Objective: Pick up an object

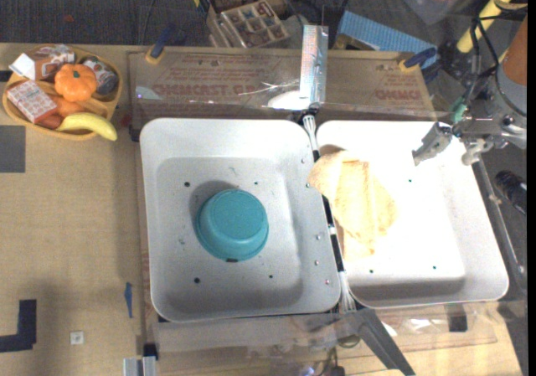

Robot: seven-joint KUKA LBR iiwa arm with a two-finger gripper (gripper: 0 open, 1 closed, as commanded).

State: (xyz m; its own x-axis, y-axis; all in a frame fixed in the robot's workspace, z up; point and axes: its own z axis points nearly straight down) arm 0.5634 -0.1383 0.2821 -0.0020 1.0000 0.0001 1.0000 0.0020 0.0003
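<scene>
A teal bowl [233,224] lies upside down in the middle of the left bin [167,157]. A crumpled yellow cloth [356,194] lies at the left side of the right bin [444,240], partly draped over the divide between the bins. My gripper [432,145] hangs above the upper right part of the right bin, well to the right of the cloth, with nothing visible between its fingers.
A basket with toy fruit, a pumpkin and a banana [63,94], sits at the far left of the bench. A cardboard wall [226,85] runs behind both bins. Cables and boxes lie beyond it. The arm's body [502,127] reaches in from the right edge.
</scene>
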